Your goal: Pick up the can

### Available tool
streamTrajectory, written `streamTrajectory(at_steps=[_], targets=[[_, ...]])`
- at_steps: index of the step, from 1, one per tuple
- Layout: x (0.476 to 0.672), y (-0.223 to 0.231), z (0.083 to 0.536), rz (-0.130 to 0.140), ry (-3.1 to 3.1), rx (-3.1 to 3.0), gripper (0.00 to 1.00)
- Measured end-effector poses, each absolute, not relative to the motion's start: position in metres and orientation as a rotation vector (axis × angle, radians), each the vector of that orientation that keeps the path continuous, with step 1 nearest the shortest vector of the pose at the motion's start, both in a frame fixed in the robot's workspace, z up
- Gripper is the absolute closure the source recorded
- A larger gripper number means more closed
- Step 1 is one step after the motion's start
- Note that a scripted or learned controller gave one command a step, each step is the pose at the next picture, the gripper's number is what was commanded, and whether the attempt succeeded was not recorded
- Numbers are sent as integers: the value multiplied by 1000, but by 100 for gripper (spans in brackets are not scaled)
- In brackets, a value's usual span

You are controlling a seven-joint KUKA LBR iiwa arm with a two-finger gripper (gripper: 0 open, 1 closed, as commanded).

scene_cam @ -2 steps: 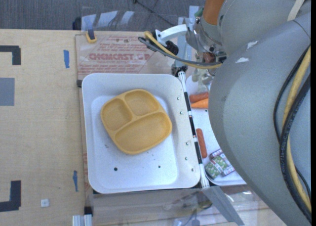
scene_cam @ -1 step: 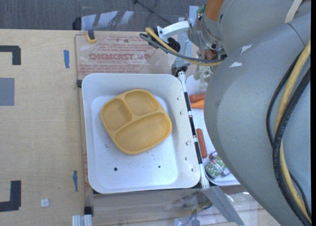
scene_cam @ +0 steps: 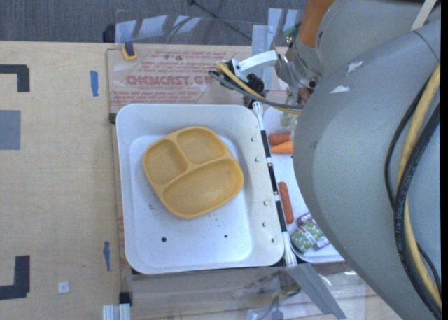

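Arm over the right bin, can not yet in hand.

Camera view: the grey arm point(scene_cam: 371, 143) covered most of the right bin point(scene_cam: 318, 252), hiding its tool, so a hold could not be told; the can lay somewhere unseen, likely beneath. By my judgement the reach was under way, and a sure descent was needed next. The left bin point(scene_cam: 140, 241) held a matte yellow, three-part plastic plate point(scene_cam: 194, 171); an orange carrot point(scene_cam: 281, 147) showed beside the arm.

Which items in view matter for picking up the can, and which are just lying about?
For the job:
- arm, reaching over the right bin; what lies beneath it is hidden

Lying about:
- yellow divided plate in the left bin
- carrot
- hot dog
- green packet
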State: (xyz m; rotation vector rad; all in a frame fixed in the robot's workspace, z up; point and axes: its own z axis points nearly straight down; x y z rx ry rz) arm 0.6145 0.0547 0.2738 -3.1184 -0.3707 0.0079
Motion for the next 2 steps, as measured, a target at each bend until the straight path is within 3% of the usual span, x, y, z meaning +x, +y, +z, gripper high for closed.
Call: streamTrajectory(at_steps=[1,2], targets=[[596,64,300,1,-313,-3126,100],[614,75,380,2,-539,-3096,100]])
